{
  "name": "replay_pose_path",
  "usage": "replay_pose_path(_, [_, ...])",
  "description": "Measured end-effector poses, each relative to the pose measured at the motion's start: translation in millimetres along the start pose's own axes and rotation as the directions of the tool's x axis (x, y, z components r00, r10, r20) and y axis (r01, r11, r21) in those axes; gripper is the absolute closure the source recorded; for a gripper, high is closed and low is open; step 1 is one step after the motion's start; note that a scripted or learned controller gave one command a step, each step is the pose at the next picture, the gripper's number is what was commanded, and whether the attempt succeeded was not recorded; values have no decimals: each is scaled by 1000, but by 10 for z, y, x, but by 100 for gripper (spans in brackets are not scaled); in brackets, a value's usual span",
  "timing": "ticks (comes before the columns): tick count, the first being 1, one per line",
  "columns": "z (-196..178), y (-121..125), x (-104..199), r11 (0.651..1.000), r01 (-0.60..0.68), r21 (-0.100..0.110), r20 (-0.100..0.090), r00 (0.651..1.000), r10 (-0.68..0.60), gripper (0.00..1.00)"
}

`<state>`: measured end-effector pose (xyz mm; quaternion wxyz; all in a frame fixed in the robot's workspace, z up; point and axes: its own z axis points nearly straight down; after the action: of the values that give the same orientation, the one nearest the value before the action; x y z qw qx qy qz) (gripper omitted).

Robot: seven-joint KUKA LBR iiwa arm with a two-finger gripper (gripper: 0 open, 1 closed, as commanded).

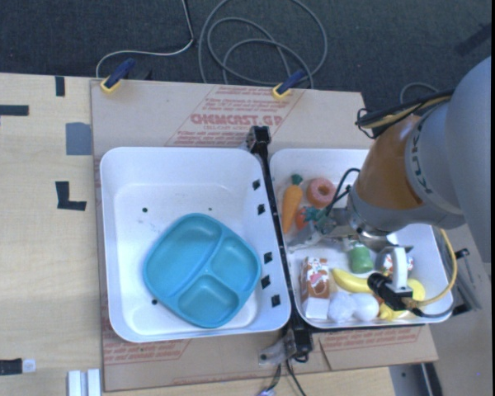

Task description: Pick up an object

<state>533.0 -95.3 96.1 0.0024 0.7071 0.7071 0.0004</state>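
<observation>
I have the arm reaching in from three o'clock, hanging over the right bin; its wrist covers the gripper, so I cannot tell how the tool stands or whether it has anything.

The pickable things crowd that bin: a carrot at ten o'clock of the bin, a pink doughnut just beside it, a green piece near the middle, a banana toward five o'clock, a small printed packet at seven o'clock.

I judge these light toy foods, stiff and smooth, likely slippery; the carrot suits a grip across its thick middle, the banana across its curve's centre.

The left bin bears a blue divided plate, broad and flat; poor to pinch except at its rim.
</observation>
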Motion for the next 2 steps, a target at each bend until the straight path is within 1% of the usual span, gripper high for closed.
replay_pose_path(1, [99, -485, -80, 1000, 0, -2, -1, 1000, 0, 0])
replay_pose_path(2, [103, 398, -64, 1000, 3, -2, 0, 1000, -3, 0])
